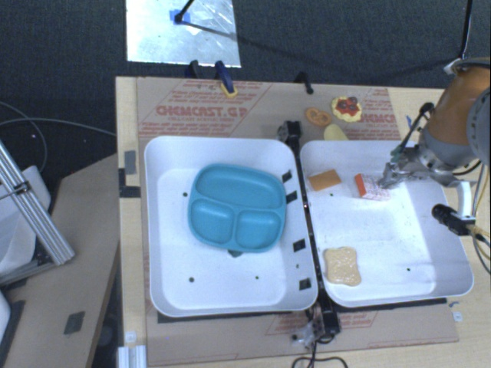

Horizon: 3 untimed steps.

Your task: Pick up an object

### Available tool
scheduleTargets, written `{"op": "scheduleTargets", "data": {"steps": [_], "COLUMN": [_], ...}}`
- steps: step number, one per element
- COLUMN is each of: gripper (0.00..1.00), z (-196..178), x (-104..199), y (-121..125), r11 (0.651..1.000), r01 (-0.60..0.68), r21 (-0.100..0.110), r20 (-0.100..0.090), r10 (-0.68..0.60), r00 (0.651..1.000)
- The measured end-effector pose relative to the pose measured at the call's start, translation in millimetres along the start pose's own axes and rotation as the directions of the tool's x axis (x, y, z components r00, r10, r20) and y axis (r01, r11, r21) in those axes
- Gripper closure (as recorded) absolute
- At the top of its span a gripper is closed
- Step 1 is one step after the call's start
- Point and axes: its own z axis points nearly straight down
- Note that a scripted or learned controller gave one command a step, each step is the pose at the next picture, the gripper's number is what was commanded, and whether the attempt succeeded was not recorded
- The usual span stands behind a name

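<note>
In the right bin (453, 278), my gripper (390, 176) sits low near the far side, right beside a small orange-red piece (360, 185) and a pale pinkish wrapper-like item (376, 193). Whether anything is between the fingers is not visible. A tan-orange slab (324, 179) lies to the left of them. A beige toast-shaped piece (342, 265) rests near the bin's front. The left bin (165, 282) holds a blue divided plate (236, 207).
Beyond the right bin, on the cardboard, lie a small pizza-like toy (347, 108), an orange cookie-like toy (317, 116) and a pale yellow piece (335, 133). A blue-and-yellow clamp (225, 79) sits at the board's far edge. The arm's orange band (460, 106) is at the right.
</note>
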Motion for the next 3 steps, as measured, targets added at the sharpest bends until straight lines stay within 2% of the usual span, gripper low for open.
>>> {"op": "scheduleTargets", "data": {"steps": [1,2,3], "gripper": [1.00,1.00,1.00], "z": [3,-1,3], "x": [1,40,1], "y": [-14,-25,-50], "r11": [1.000,1.000,1.000], "r01": [0.000,0.005,-0.001], "r21": [0.013,0.021,0.011], "r20": [-0.002,-0.007,-0.006], "r10": [0.000,-0.005,0.001], "r00": [1.000,1.000,1.000]}}
